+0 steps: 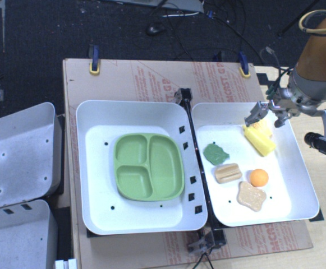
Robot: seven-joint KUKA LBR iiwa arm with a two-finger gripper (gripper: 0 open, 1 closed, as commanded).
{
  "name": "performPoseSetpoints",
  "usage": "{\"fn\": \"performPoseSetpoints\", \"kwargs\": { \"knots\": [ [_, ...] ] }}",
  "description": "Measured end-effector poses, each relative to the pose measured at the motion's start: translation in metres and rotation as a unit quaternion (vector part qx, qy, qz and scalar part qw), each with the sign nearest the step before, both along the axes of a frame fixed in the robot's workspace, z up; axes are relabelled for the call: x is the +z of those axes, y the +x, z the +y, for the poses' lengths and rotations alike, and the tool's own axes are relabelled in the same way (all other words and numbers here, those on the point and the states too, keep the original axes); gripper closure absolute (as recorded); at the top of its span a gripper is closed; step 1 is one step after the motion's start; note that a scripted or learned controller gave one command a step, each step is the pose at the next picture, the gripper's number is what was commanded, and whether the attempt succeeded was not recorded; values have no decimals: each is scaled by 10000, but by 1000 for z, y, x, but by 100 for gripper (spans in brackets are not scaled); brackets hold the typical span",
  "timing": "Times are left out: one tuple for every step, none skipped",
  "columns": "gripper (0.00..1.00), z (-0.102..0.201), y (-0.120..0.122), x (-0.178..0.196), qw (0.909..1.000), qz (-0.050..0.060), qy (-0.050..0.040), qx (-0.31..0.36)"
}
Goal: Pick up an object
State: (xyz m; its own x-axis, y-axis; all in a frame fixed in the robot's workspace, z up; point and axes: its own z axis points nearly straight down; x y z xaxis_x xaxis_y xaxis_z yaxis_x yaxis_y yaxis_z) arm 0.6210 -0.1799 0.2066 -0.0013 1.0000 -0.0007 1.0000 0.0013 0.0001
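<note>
The tabletop carries two white bins. The left bin holds a green divided plate. In the right bin, the claw hangs spread above a yellow block; green lump, tan roll, toast-like piece and orange ball lie nearby.

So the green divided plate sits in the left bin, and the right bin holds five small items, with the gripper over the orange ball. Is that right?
Not quite. The camera view shows the gripper over the yellow block at the far end of the right bin, not the orange ball, which lies apart, nearer the camera. The green divided plate is in the left bin, and the right bin does hold five small items.
</note>
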Motion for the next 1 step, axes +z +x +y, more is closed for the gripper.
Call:
{"fn": "performPoseSetpoints", "kwargs": {
  "knots": [
    [0, -4, -10, -56, 10000, 28, 7, -12]
  ]
}}
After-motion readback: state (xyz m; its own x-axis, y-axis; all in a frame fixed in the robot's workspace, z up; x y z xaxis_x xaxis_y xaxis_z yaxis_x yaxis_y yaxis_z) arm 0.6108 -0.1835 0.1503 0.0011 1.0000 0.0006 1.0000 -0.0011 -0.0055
